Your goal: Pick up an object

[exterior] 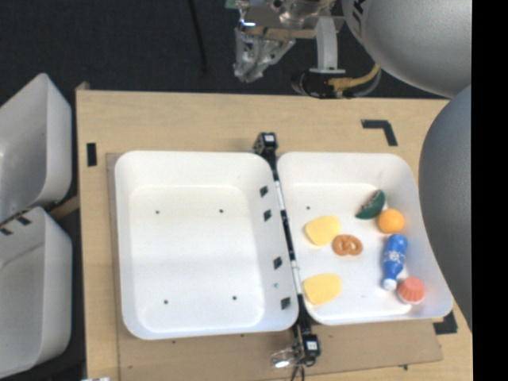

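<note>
Up top, pincer (pixel 252 63) above bench, w/ objs in right bin (pixel 347 173).

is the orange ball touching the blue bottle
Cannot tell. In the camera view the orange ball sits right above the top end of the blue bottle in the right bin; no plain gap or contact shows between them.

In the right bin (pixel 401 169), a pretzel (pixel 347 245) sits central; chips (pixel 321 230) at ten and seven o'clock (pixel 322 288), a bottle (pixel 394 261) at three, a ball (pixel 390 221) at one.
</note>
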You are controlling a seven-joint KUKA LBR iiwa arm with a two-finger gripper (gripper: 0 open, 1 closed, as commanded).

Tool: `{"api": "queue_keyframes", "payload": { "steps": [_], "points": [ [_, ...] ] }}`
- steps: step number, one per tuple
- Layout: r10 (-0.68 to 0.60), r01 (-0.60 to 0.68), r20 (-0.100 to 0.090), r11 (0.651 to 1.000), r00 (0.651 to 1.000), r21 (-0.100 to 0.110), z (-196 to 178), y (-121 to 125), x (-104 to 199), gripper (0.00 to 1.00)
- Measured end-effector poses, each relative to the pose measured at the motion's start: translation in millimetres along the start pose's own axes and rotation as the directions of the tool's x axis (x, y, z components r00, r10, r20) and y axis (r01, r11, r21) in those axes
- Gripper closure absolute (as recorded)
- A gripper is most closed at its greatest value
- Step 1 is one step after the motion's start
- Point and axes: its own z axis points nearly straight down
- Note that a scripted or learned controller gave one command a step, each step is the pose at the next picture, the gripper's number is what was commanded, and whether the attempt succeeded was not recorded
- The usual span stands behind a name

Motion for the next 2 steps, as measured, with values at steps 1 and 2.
{"api": "queue_keyframes", "payload": {
  "steps": [1, 2],
  "points": [
    [0.002, -0.002, 0.0, 1.0, 1.0, -0.004, -128, 2, 18, 1.0],
    [0.008, -0.009, 0.008, 0.999, 1.0, 0.032, 54, -26, 9, 1.0]
  ]
}}
